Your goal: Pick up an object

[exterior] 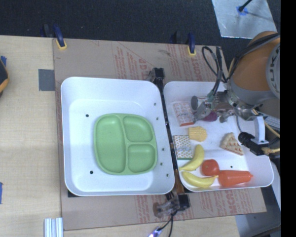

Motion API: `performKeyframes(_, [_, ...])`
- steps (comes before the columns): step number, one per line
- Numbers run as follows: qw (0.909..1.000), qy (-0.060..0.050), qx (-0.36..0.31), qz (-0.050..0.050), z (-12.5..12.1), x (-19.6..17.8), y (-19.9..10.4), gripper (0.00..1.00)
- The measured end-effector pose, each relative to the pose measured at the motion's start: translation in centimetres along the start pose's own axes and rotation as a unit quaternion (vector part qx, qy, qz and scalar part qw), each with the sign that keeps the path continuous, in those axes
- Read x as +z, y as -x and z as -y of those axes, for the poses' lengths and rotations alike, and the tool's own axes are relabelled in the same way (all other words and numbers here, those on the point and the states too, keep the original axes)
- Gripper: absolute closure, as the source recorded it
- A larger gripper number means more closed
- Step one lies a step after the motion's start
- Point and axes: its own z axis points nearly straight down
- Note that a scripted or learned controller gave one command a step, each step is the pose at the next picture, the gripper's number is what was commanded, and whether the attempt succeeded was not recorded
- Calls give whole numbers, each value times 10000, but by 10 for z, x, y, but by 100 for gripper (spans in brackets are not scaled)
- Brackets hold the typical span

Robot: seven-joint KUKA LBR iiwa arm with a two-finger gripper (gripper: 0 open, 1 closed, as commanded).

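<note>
From my seat the pick looks not yet done: everything I can make out lies on the floor of the right bin [266,181], and nothing is lifted clear of it. The arm [254,70] reaches in from the right and its gripper [207,110] sits low in the far part of that bin, over a small dark purplish object [210,116] that I cannot name with any confidence. It seems to be at or touching that object, but metal and cabling crowd the spot, and I cannot tell whether the gripper is released or clenched, nor whether anything sits in its grasp, so I will not call this a hold. Just left of it lies a packet with red print [183,113]. Nearer the middle there is a yellow corn piece [198,133] and, to its right, a wedge-shaped piece like a sandwich or slice [232,144]. Toward the near edge lie a second small packet [182,146], two bananas [196,168], a red tomato [210,167] and an orange carrot [234,177], packed close together. The left bin [74,132] carries a green divided plate [124,143], well apart from the arm. I judge that what is left is the whole grasp and lift, or at least its confirmation.
</note>
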Motion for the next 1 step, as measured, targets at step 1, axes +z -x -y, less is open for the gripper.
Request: performKeyframes(1, [10000, 47, -3, 2, -54, 56, 25, 0])
